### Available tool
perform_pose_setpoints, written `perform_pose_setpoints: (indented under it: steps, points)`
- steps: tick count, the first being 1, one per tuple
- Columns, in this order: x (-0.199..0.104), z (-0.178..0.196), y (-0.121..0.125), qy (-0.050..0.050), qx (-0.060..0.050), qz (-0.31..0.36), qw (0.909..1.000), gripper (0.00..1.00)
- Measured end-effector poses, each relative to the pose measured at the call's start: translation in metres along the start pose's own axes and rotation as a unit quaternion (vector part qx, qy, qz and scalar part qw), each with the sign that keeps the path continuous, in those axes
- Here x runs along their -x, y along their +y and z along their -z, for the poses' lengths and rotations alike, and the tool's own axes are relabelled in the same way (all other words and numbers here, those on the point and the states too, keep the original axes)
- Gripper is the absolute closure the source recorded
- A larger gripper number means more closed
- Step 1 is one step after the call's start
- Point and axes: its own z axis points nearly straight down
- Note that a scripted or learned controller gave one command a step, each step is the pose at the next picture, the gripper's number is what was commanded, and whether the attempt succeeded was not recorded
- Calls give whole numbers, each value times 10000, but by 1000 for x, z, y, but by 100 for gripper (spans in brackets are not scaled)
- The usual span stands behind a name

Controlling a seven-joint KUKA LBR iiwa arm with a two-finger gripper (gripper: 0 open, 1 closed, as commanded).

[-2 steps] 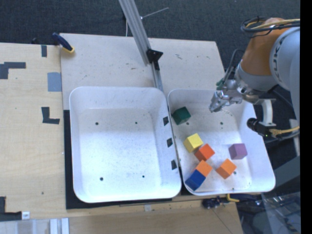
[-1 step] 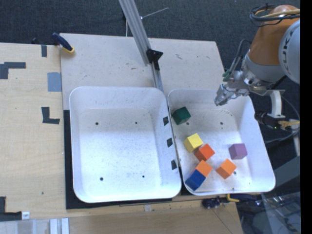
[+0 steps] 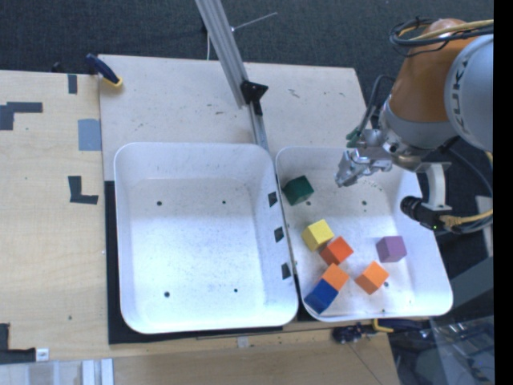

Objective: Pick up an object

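A pale wooden table (image 3: 48,239) fills the left, marked with grey tape patches (image 3: 90,134). Dark grey carpet floor (image 3: 120,10) lies beyond its far edge. A slanted metal rail (image 3: 220,34) crosses from the far side.

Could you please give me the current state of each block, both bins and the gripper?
Dark green cube: resting in right bin, apart from the others.
Yellow cube: touching red-orange cube.
Orange cube: against blue cube.
Second orange cube: lying free.
Purple cube: lying free.
Right white bin: holds all blocks.
Left white bin: unoccupied.
Gripper: above right bin, nothing held.

Even bright light, soft shadows, mild blur
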Motion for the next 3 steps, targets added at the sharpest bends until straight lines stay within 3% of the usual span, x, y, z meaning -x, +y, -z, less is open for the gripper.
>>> perform_pose_setpoints:
  steps: [1,3]
  points:
    - [-54,-8,-24,2,-11,7,10000,100]
    - [-161,12,-71,5,-5,20,10000,100]
